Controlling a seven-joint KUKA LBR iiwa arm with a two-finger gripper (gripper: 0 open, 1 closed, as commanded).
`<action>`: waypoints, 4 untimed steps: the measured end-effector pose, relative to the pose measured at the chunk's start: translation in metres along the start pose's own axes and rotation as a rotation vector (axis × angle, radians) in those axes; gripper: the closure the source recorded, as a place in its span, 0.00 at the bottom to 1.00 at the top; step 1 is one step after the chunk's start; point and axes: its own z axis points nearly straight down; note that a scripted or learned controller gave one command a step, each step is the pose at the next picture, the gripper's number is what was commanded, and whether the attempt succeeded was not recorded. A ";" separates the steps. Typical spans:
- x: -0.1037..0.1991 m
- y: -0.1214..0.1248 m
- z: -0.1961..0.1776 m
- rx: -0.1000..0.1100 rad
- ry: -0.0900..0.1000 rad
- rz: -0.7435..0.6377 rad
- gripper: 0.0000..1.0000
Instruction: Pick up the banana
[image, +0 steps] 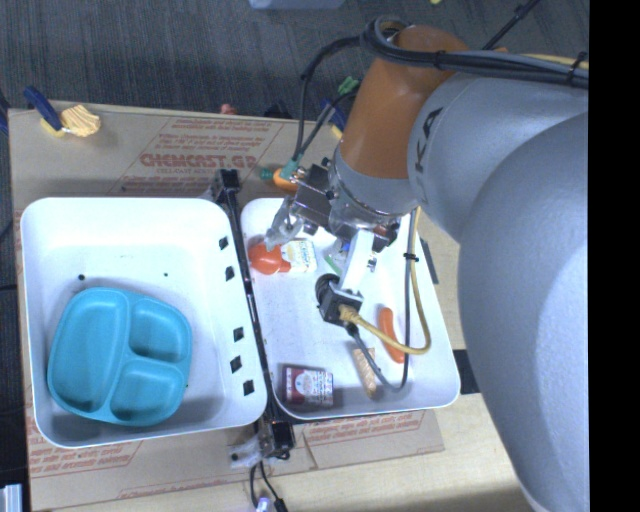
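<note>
The arm (470, 150) fills the right side of the frame and reaches down and left into the right bin (440, 385). Its claw (290, 232) hangs over the upper left part of that bin, just above a red-orange rounded thing (265, 259) and a small pale packet (300, 257) lying beside it. Whether the claw is open or closed cannot be told, since the wrist hides most of it, and nothing can be seen in its hold.

No clear banana can be picked out. In the right bin's lower half lie an orange carrot-like piece (391, 335), a tan stick (366, 370) and a dark red box (305, 385) at the lower edge. A yellow cable (420, 330) loops down from the wrist over these.

The left bin (60, 225) holds a blue divided tray (120, 355) in its lower left. A small yellow and blue thing (70, 120) sits on the counter (190, 150) at the upper left of the frame.
</note>
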 end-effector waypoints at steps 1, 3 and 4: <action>0.119 -0.078 0.052 0.005 -0.003 0.018 0.00; 0.027 -0.076 -0.158 -0.002 0.001 0.081 0.00; 0.097 -0.123 -0.063 0.003 -0.004 0.200 0.00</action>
